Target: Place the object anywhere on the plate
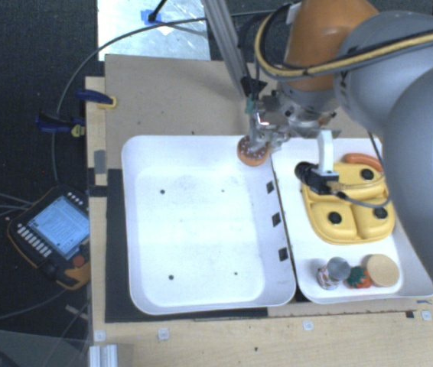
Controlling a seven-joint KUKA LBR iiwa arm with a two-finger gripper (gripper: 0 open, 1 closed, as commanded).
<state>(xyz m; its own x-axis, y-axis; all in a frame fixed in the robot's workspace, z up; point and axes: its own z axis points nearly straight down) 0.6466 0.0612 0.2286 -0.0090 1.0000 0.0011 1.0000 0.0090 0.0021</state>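
Hung over the far right corner of the left bin point(193, 228), the gripper point(256, 142), just above a small round brown object point(252, 153). Seemed clenched on that object, fingers closed at its top edge, though blurred and hard to confirm. Sat right at the bin's far rim, beside the divide between the two bins. Lay in the right bin point(301, 277) a yellow plate point(348, 209) with dark spots, toward its far half. Rested along the plate's far edge an orange piece point(360, 160). Clustered near the right bin's near edge: a grey item point(337, 268), a red-green item point(358, 278) and a tan disc point(382, 270).
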